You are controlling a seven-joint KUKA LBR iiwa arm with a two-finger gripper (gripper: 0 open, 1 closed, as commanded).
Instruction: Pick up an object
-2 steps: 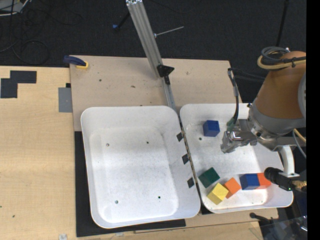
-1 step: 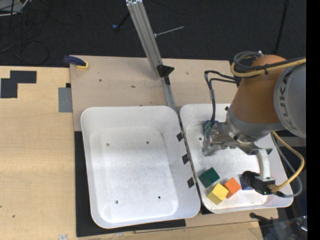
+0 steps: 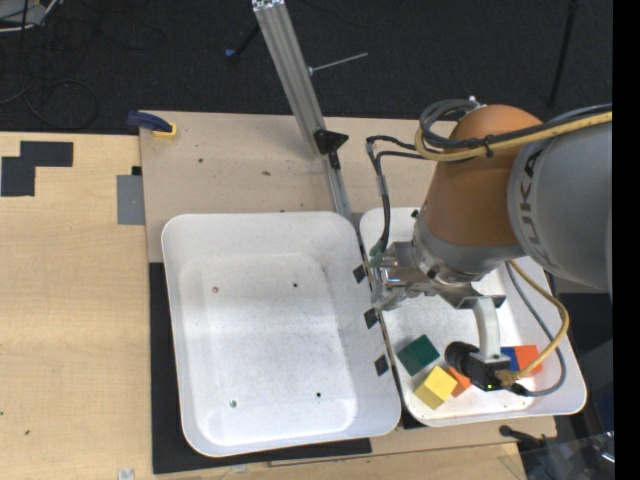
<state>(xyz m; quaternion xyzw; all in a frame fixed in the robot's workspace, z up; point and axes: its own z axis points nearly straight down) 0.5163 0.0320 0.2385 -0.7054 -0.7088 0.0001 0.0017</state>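
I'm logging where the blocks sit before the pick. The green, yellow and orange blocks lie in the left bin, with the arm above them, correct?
Not quite. The camera view shows the green block, yellow block and orange block in the right bin, not the left bin. The arm is indeed above them.

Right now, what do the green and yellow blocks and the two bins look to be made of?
Green block: matte, even colour, sharp edges; painted wood or foam, hard to tell. Yellow block: same look, flat faces, no shine. Left bin and right bin: white moulded plastic, judging by rounded corners, thin rims and a faint sheen.
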